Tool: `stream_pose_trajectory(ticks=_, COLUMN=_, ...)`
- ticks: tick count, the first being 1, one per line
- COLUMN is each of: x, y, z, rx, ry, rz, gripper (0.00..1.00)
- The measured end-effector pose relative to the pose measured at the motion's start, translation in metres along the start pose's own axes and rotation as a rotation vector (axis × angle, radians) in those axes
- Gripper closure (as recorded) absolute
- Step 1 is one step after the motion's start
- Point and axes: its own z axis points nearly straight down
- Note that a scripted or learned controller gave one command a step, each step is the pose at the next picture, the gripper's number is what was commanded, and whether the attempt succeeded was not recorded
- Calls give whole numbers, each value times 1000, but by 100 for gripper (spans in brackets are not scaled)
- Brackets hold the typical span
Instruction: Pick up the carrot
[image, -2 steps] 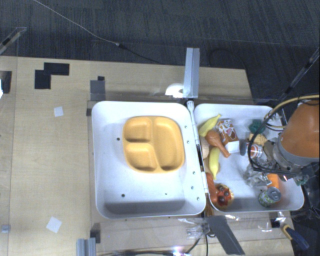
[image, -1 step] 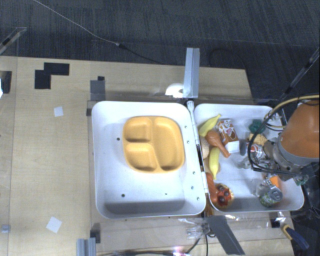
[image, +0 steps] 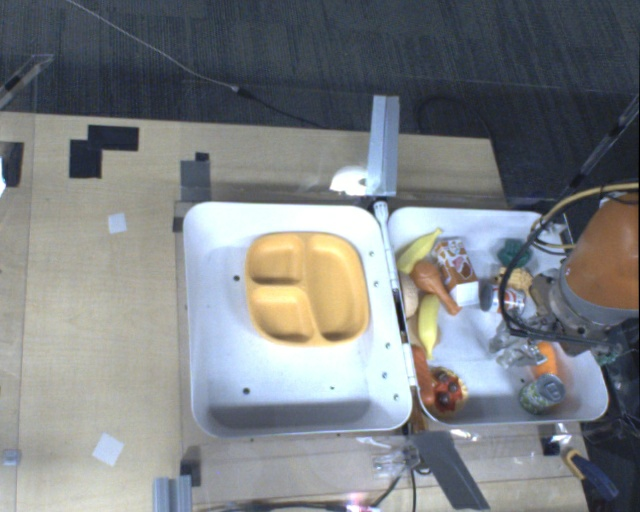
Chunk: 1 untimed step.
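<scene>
The carrot shows as a short orange piece near the front right of the right bin; part of it lies under the arm. My gripper reaches down from the grey wrist and orange band just left of the carrot, and its metal tip is right beside or touching it. The arm's body covers the carrot's far end.
In the right bin lie two bananas, a brown drumstick-shaped toy, a snack packet, a green item, a red-dark object and a grey-green round thing. A yellow divided plate sits in the left bin.
</scene>
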Motion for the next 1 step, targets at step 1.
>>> stream_pose_trajectory(ticks=1, x=22, y=-20, z=-12, rx=-9, ry=14, rz=-19, gripper=100)
